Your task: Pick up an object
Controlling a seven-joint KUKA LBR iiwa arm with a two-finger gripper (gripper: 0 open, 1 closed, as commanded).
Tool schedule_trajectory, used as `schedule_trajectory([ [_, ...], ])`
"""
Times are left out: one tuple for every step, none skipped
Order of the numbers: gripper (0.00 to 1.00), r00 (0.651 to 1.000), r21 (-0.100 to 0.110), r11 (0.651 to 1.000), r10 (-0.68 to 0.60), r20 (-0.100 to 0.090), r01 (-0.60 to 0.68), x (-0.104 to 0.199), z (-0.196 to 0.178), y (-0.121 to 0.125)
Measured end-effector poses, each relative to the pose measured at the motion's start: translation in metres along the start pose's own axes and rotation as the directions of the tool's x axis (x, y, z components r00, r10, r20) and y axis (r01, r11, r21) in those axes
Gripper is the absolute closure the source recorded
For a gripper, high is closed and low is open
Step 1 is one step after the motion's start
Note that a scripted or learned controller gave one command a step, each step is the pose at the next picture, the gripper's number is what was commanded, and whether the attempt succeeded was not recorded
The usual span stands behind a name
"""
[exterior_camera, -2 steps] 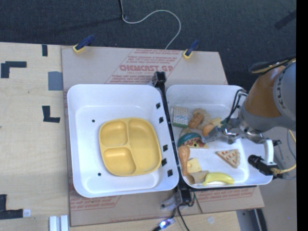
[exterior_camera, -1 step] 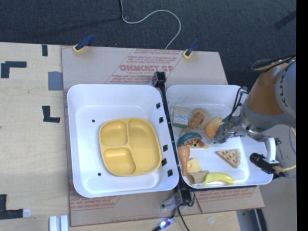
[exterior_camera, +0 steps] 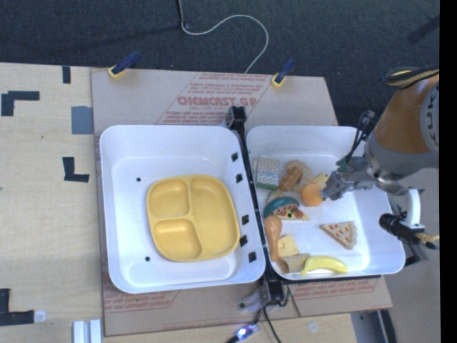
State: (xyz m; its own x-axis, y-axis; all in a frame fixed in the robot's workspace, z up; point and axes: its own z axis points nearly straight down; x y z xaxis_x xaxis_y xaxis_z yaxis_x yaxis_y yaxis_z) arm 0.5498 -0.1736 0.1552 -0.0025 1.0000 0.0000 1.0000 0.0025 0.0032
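Honestly, left bin (exterior_camera: 121,191) just carries the yellow tray (exterior_camera: 191,216). Your targets crowd the right bin (exterior_camera: 371,263): drumstick (exterior_camera: 273,236), pizza slice (exterior_camera: 285,209), orange ball (exterior_camera: 312,194). Hand (exterior_camera: 334,186) sits against the ball; can't tell its grip. Expect it to nudge the ball away or snag neighbours.

A wooden bench (exterior_camera: 43,213) bears cardboard (exterior_camera: 214,98) under two white bins (exterior_camera: 121,191).
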Motion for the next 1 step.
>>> schedule_trajectory([
  [1.0, 1.0, -0.001, 1.0, 0.002, 0.002, -0.002, -0.0099, -0.0539, -0.0019],
])
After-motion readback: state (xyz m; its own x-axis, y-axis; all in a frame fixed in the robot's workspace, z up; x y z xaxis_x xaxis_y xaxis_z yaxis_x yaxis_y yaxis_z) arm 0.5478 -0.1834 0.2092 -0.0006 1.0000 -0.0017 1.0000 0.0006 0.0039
